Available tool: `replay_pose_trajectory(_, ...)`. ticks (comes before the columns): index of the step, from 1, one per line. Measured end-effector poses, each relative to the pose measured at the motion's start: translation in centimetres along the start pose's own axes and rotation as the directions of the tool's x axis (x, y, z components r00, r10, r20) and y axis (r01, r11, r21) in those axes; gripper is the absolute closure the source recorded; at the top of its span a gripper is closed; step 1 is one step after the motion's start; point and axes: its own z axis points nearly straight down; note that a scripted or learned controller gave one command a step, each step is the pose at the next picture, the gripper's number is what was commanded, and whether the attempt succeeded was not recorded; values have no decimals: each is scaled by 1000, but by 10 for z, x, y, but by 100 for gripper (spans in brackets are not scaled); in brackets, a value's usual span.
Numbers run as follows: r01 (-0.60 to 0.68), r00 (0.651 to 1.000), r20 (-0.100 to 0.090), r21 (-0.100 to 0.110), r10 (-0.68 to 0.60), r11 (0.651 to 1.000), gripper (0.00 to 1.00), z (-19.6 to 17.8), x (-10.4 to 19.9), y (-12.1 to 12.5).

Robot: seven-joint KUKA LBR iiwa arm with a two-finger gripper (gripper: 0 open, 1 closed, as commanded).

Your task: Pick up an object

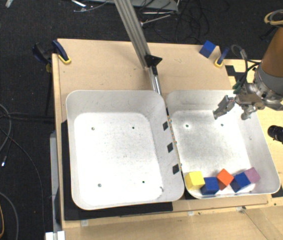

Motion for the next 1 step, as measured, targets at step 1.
replay_pose_trajectory(1,6,1000,0,1,-6,1000,0,88,21,63)
